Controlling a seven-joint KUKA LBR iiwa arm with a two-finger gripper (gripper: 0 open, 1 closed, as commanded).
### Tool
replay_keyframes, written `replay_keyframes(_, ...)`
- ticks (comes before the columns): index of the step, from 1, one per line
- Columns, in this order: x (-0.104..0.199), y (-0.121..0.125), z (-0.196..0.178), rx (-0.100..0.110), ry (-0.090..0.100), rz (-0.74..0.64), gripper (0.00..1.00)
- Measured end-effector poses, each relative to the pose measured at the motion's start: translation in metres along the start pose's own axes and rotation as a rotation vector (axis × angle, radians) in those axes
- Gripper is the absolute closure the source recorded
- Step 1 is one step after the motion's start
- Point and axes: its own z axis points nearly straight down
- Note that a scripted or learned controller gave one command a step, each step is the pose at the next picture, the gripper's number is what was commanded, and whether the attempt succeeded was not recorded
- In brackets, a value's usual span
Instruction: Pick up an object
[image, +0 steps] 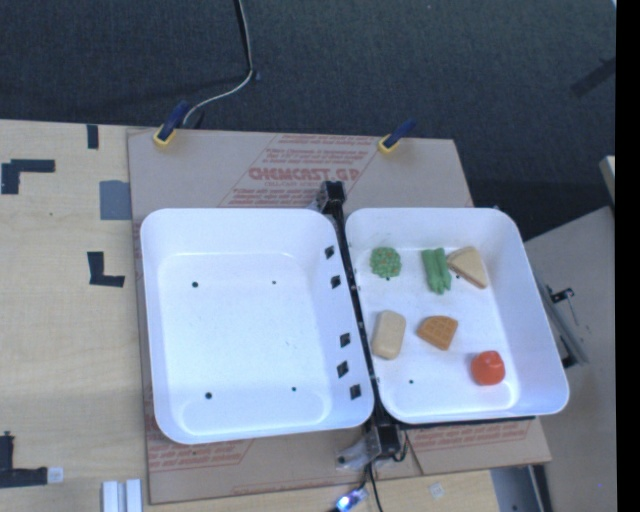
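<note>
Red is the colour nearest me: a small red piece (488, 368) sits in the near right corner of the right bin (540, 330), apart from everything else and close to the bin's near wall. A little farther in lie a beige block (388, 334), near the wall shared with the left bin (240, 330), and an orange piece (438, 331) just beside it, not touching as far as I can tell. Beyond those, along the far side of the same bin, I see a round green piece (385, 263), a long green piece (435, 270) and a tan wedge (469, 267). The wedge and the long green piece are so close that I cannot say whether they touch. Both bins rest on a cardboard sheet (300, 165) held to the desk (60, 300) by two clamps at its far edge.

I judge the task to be at its very start: all six pieces lie flat on the bin floor and nothing is lifted. The next move calls for choosing a target and coming down over it. I would favour the red piece or the round green piece, since each has bare floor around it. The orange piece and the beige block are close neighbours, and the beige block also lies near the bin wall, which could crowd a descent. How far the fingers are open, and whether they have hold of anything, I cannot tell from here.
</note>
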Motion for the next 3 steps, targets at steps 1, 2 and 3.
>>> replay_keyframes(1,0.004,0.040,0.152,0.007,0.004,-0.006,1.00)
replay_keyframes(2,0.003,0.040,0.142,-0.006,0.000,-0.005,0.00)
replay_keyframes(3,0.009,-0.001,-0.009,-0.023,-0.007,-0.005,0.00)
